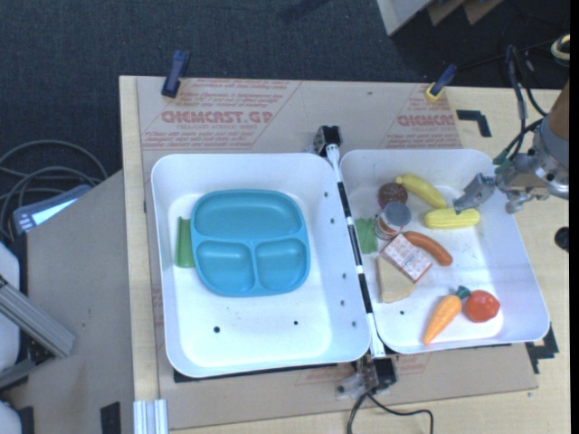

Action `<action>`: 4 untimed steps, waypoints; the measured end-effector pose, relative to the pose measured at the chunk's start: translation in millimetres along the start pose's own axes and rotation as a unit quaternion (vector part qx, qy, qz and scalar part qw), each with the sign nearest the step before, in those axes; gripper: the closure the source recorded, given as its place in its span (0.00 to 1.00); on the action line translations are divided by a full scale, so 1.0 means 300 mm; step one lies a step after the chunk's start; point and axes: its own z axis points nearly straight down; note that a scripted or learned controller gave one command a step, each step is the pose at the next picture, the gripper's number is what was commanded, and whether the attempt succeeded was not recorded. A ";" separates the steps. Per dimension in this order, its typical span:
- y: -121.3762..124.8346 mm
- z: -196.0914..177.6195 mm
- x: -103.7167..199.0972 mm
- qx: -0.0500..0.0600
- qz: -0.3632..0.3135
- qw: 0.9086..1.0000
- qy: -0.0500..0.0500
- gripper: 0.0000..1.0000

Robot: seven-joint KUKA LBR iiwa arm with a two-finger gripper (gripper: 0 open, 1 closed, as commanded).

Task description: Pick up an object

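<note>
Reaching in from the right, your gripper [488, 191] hangs over the upper right part of the right bin [520, 278], its fingers spread apart with nothing between them. Nearest it, just to its lower left, lies a short yellow piece [451, 218], and beyond that a banana [421, 189] lies slantwise beside a brown round toy [393, 193]. Toward the middle you see a small can [394, 215], a sausage [427, 247], a patterned box [408, 259] resting on a tan wedge [389, 283], and, lower down, a carrot [441, 317] touching a tomato [482, 306]. The left bin [172, 242] holds a blue divided plate [251, 241]. These look like hollow plastic play food, so expect them to be light, stiff and rather slick, apt to squirt out of a closing grasp. The yellow piece seems your best choice: it lies apart from its neighbours, so close across its narrow width at mid-length.
</note>
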 end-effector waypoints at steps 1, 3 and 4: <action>0.014 0.266 0.106 0.001 0.000 1.000 0.001 0.00; -0.046 0.345 0.193 -0.006 0.000 1.000 0.000 1.00; 0.000 0.058 0.427 -0.001 -0.001 1.000 0.000 1.00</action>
